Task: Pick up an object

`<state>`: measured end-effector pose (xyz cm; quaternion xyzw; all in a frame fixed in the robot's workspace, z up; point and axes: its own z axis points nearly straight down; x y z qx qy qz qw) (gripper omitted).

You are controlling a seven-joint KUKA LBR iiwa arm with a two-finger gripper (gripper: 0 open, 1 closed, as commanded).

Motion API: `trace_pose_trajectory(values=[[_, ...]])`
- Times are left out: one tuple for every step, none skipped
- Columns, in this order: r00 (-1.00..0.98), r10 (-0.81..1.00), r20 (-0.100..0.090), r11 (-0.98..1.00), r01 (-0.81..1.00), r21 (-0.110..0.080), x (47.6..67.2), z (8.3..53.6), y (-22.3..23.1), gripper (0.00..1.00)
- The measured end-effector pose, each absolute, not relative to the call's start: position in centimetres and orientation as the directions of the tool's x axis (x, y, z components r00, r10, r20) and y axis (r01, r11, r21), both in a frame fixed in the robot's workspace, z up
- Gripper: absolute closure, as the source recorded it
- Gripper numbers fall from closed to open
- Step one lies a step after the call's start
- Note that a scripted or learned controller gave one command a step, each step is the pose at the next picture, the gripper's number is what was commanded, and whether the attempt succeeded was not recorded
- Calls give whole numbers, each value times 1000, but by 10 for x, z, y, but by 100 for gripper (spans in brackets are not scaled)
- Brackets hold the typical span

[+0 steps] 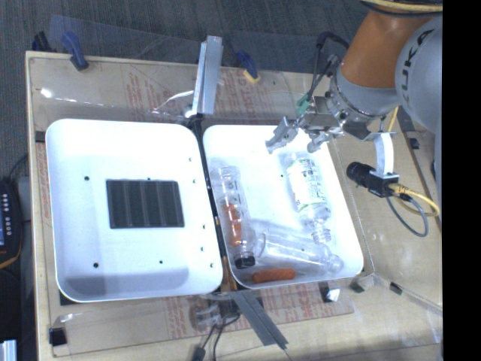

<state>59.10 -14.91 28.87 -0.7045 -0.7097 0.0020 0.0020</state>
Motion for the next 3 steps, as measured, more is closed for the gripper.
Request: trace_pose_trajectory(values=[[50,999,0,-50,999,-8,583,286,-119,0],[180,984,0,-180,984,-7,589,219,-199,0],[52,999,-1,-52,999,-1,613,215,-204,0]])
